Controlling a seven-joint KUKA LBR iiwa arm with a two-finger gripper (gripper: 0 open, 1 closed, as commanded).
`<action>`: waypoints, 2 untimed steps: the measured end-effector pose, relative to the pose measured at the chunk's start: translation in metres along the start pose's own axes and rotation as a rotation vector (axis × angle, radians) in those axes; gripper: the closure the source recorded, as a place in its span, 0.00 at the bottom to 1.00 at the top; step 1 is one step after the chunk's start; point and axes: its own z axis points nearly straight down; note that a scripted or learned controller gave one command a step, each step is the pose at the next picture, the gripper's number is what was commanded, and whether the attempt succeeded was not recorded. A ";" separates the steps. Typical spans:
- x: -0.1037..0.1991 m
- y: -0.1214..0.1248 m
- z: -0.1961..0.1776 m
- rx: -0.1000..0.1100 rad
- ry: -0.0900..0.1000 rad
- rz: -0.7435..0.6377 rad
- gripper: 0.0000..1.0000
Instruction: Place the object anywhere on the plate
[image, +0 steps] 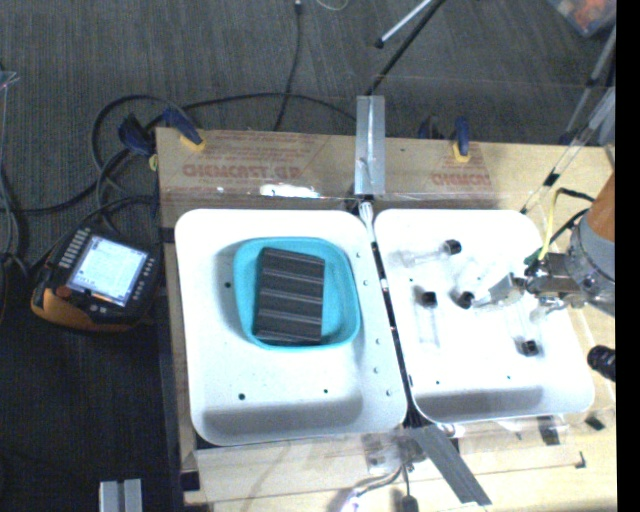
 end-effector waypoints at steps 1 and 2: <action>0.050 -0.004 0.100 0.002 0.001 0.008 0.00; -0.017 0.001 0.069 -0.001 -0.001 -0.140 0.00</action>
